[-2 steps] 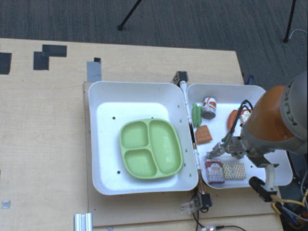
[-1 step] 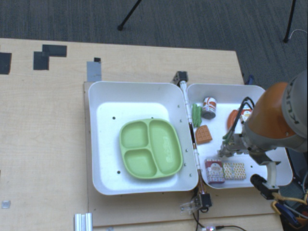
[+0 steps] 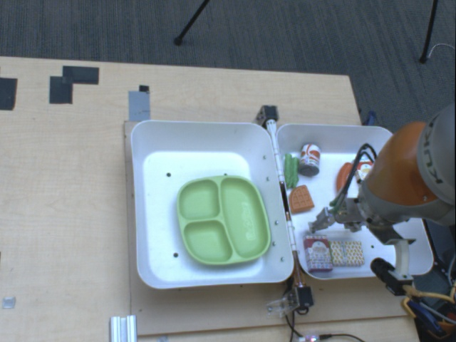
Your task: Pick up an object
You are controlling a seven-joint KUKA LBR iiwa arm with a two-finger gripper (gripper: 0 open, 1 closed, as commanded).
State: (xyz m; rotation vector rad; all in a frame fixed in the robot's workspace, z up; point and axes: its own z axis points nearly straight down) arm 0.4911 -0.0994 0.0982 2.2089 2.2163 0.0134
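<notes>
on the pale wooden worktop [image 3: 64,191] two shallow white bins sit side by side. the left white bin [image 3: 153,191] holds a light green three-compartment plastic plate [image 3: 223,220], lying flat toward its 4 o'clock side. in the right white bin [image 3: 324,137], a small can with a red label [image 3: 309,158] lies at 11 o'clock, a green pod-shaped toy [image 3: 291,169] beside the dividing wall, an orange waffle-textured square [image 3: 301,199] just below it, and a red-labelled packet [image 3: 318,254] next to a pale patterned packet [image 3: 347,253] at 6 o'clock. the grey arm with its orange band [image 3: 399,173] reaches over this bin; its gripper [image 3: 324,219] hangs above the packets.
</notes>
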